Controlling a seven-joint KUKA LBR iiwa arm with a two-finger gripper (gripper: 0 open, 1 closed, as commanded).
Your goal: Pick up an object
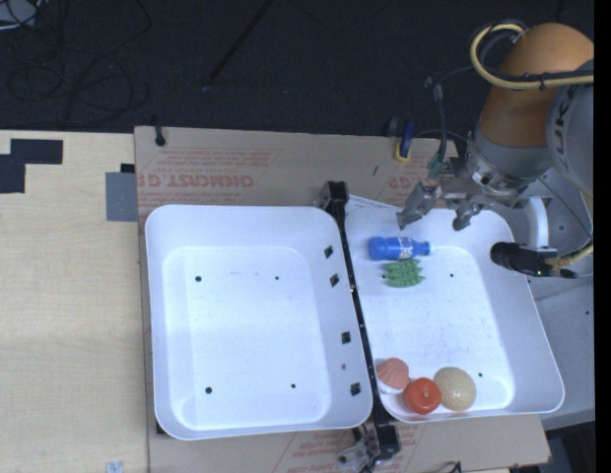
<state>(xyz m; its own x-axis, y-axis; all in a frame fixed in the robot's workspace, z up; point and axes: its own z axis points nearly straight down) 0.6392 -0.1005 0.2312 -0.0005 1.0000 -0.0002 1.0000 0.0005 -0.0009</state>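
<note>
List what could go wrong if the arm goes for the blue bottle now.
1. The blue bottle lies on its side, so it may roll away when the gripper comes down on it.
2. The green toy lies right beside the bottle; it could get bumped or grabbed along with it.
3. The bottle sits near the right bin's far wall, which the gripper may strike.

The arm (pixel 542 87) is cut off by the right edge; the green item (pixel 404 274) is too small to identify.
</note>
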